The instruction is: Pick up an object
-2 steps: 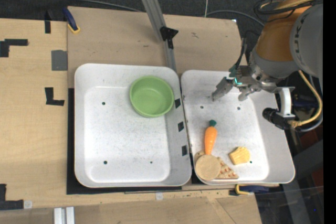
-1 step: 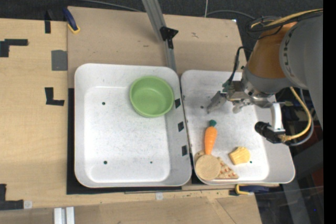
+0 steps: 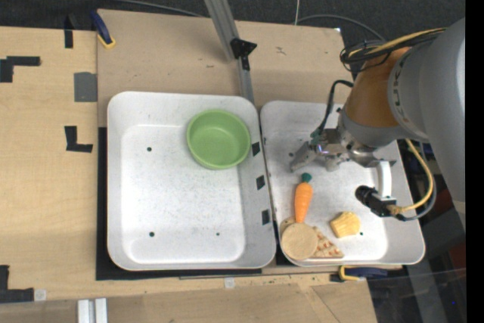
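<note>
Claw (image 3: 306, 156) low in the right bin (image 3: 401, 250), fingers spread, pinching nothing, just above the carrot (image 3: 302, 201), green bowl (image 3: 218, 138) in the left bin (image 3: 136, 238)

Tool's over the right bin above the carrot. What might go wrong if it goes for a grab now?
1. The carrot lies close to the round cookie; a descent could nudge both instead of gripping one.
2. The tool is near the right bin wall, so it may clip the divider.
</note>
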### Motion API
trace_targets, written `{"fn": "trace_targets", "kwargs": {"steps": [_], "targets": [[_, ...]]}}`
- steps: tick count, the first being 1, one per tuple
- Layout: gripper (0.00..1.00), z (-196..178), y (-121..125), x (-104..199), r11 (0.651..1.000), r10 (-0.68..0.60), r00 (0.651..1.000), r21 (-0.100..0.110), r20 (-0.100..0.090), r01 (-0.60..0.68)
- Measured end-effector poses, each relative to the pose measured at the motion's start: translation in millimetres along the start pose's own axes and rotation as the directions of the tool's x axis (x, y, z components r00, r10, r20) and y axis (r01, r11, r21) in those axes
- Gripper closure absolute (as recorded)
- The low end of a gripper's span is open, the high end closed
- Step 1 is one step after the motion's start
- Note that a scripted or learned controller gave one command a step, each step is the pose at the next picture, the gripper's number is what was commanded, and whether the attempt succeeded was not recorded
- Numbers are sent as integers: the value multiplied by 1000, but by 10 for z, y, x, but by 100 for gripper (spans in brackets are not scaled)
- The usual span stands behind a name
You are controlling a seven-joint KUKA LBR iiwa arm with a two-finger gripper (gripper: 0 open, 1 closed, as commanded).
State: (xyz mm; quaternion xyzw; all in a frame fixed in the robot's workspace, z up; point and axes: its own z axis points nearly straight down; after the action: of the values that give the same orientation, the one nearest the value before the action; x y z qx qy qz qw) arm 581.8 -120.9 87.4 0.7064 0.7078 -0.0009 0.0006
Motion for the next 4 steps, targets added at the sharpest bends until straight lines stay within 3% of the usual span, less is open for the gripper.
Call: {"fn": "trace_targets", "kwargs": {"steps": [1, 4], "targets": [[100, -115, 2, 8, 1000, -1, 1000, 1, -2, 1], [100, -1534, 35, 142, 1000, 1, 1000, -4, -1, -1]]}}
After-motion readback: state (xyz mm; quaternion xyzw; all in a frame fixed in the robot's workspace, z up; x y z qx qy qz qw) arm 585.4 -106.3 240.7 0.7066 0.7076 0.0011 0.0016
